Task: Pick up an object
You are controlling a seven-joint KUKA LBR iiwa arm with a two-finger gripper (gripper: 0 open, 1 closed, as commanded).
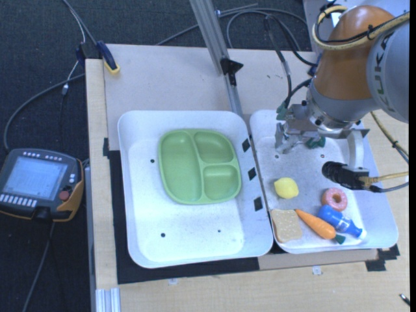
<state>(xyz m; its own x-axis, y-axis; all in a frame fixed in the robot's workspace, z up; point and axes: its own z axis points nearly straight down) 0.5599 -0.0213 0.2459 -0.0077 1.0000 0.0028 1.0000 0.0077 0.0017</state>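
Observation:
My gripper (284, 145) hangs over the far part of the right bin (263, 125), above its bare floor, with nothing seen between its fingers. Below it, nearer the front, lies a yellow lemon-like ball (286, 188). A pink doughnut (335, 199) sits to the right of the ball. At the bin's front edge lie a slice of bread (286, 225), an orange carrot (314, 223) and a blue bottle (340, 223) close together.
The left bin (140, 229) holds a green divided plate (199, 166). A metal pole (209, 28) rises from between the bins at the back. A teach pendant (36, 184) lies off the bench to the left.

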